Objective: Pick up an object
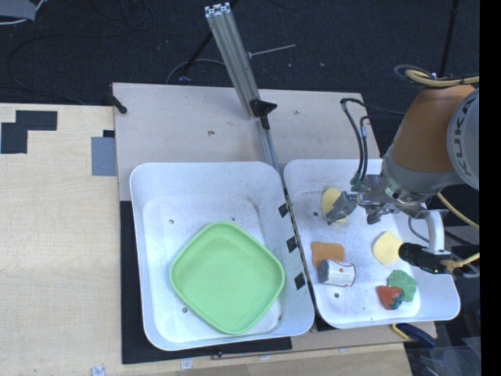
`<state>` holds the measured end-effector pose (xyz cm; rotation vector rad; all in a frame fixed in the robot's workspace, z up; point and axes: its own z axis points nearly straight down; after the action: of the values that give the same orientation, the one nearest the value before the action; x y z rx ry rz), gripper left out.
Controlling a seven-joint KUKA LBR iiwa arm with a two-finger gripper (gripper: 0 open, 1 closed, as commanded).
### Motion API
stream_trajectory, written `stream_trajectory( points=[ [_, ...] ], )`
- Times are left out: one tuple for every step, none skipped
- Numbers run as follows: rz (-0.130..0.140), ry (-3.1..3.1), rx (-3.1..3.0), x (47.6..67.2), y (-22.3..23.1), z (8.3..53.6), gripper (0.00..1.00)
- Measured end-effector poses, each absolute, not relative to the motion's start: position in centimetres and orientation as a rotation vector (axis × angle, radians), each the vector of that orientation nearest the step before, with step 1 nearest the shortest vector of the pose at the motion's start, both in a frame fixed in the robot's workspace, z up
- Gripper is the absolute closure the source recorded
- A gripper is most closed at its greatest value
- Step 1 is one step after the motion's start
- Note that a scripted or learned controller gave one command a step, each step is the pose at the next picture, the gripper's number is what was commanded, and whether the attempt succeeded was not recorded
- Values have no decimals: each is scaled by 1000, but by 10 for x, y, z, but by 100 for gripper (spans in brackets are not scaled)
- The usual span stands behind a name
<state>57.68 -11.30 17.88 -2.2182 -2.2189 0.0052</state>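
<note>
While the arm reaches in from 3 o'clock, the scene is laid out thus:
Pincer (342,208): lowered in the right bin (438,308); its state cannot be told.
Yellow object (331,200): seen just beside the pincer, at 11 o'clock.
Orange block (328,252): found at 6 o'clock of the pincer.
Green plate (227,276): laid in the left bin (156,186).

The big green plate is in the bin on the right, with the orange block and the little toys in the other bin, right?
Not quite. The camera view shows the green plate in the left bin. The orange block and the little toys sit in the right bin, where the gripper is reaching.
</note>
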Motion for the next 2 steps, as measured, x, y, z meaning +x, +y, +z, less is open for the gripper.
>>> stream_trajectory(
  points=[
    [5,-2219,-2218,586,-111,125,0],
    [0,-2222,-2221,586,-110,91,0]
  ],
)
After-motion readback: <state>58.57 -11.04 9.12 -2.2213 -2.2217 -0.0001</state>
